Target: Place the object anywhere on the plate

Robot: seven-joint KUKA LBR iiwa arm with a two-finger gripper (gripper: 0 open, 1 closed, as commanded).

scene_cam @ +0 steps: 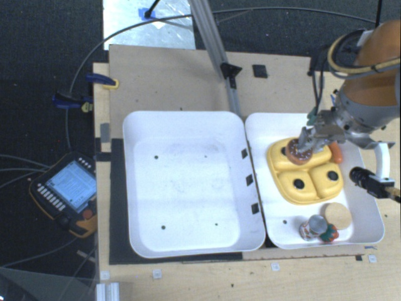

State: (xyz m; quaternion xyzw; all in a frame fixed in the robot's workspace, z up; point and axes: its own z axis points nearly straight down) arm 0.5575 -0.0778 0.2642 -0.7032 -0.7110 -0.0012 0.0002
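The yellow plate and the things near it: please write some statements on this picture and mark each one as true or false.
1. The yellow plate lies in the right bin. True.
2. The plate has one single flat surface. False: it is divided into three compartments.
3. The gripper is over the plate's far compartment, where a brown round object sits. True.
4. The left bin holds the plate. False: the plate is in the right bin.
5. A tan disc and a small multicoloured object lie on the plate. False: they lie on the bin floor, nearer the camera than the plate.
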